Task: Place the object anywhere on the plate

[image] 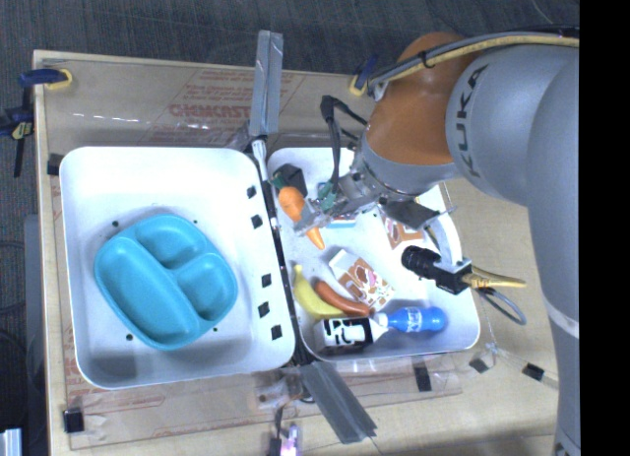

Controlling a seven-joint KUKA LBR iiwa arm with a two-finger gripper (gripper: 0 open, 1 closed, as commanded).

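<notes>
Item: an orange carrot-shaped piece (289, 204), taken here as the likely object because it lies closest to the tool; the task sentence names none. Location: upper left corner of the right bin (455, 298), close against the wall shared with the left bin (89, 178), its pointed end toward the bin's middle. Destination: blue compartment plate (148, 292), lying alone in the left bin, well apart from the piece. Handling, by judgement: probably a light, stiff toy with a smooth, tapering skin that may slide out of a pinch near the tip; the thicker part offers the surer hold, taken across its width. The bin wall beside it leaves little room on that side. Tool: gripper (333, 203), low over the right bin just beside the piece; whether it is spread, closed or pinching anything cannot be told, as the wrist and the orange band of the arm (492, 119) cover it from above. Other contents of the right bin: yellow banana (307, 295), red sausage (342, 299) touching it, printed packet (362, 281), blue bottle (415, 321), black-and-white item (345, 332) of unclear kind, brown piece (402, 233) partly under the wrist. Hidden or unclear: the middle of the carrot shape is broken by the tool, so it may be one piece or two; its stalk end is dark and hard to read.
</notes>
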